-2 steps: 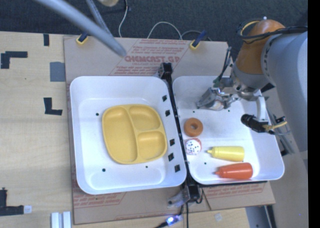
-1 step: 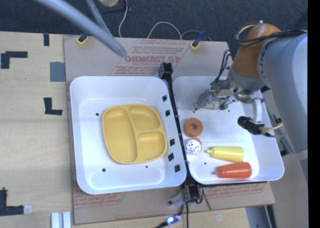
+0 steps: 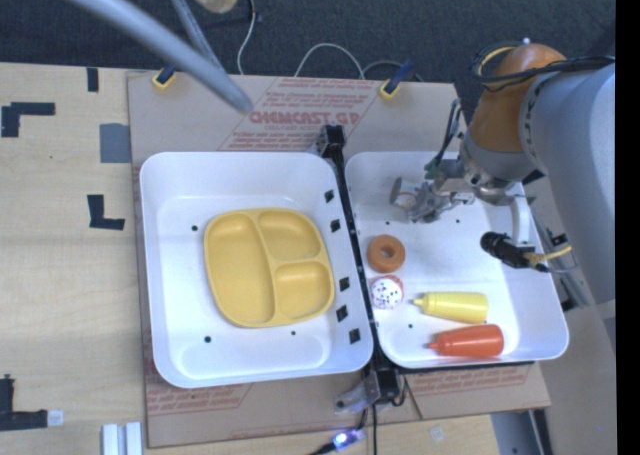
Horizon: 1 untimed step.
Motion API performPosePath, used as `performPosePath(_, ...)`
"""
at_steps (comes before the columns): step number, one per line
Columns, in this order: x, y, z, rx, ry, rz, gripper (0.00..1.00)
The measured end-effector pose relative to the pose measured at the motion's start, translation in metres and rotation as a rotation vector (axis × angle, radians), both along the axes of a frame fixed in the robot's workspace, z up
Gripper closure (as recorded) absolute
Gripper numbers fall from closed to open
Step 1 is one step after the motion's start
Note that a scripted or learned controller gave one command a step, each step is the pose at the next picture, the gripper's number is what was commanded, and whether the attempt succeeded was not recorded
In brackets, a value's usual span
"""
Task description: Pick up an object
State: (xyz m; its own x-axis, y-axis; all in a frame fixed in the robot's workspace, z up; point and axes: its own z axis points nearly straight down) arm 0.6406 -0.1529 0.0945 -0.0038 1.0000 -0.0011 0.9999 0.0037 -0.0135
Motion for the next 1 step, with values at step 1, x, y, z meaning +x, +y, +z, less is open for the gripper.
performPosePath(1, 0.011, -0.0002, 0.053, 0.0, -0.017, -0.002, 1.0)
